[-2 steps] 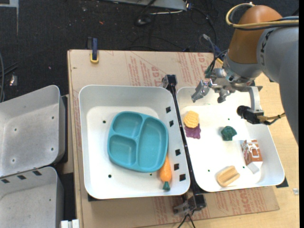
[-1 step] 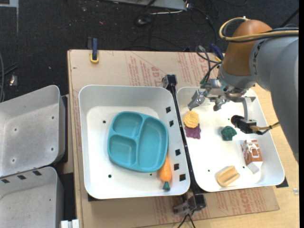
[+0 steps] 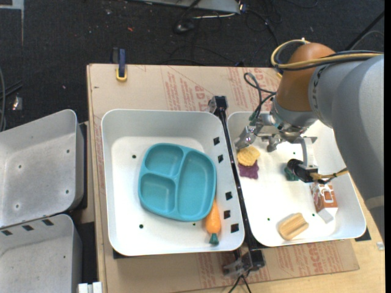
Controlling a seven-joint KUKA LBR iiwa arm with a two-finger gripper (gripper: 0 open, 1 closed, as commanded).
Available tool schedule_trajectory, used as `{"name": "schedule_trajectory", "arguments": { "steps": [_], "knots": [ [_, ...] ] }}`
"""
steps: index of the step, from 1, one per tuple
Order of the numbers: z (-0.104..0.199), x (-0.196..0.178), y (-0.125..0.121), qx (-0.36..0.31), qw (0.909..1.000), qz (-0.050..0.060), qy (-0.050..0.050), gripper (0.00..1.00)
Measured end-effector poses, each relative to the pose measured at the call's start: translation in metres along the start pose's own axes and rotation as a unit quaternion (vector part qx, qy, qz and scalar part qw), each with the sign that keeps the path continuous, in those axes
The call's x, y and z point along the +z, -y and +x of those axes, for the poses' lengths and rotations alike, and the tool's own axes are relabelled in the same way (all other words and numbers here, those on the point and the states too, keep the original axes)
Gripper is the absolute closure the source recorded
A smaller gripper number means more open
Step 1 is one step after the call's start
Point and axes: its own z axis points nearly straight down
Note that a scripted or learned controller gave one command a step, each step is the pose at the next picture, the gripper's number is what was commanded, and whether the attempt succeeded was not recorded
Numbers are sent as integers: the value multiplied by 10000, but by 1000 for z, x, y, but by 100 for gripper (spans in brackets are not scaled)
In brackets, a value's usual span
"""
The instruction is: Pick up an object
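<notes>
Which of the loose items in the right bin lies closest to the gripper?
The yellow ridged piece on the purple item, just below the gripper. The tan block and the carton lie farther toward the bin's near edge.

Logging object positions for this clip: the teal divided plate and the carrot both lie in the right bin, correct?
Not quite. The camera view shows the teal divided plate and the carrot in the left bin, not the right one; the carrot lies at the plate's lower right edge.
</notes>
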Motion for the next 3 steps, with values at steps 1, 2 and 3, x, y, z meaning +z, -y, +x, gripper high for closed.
{"name": "schedule_trajectory", "arguments": {
  "steps": [1, 2, 3],
  "knots": [
    [0, -14, -2, 2, 10000, -32, 3, 100],
    [-3, -65, 6, 7, 10000, -50, 4, 100],
    [-4, -130, 4, -14, 10000, -59, 6, 100]
  ]
}}
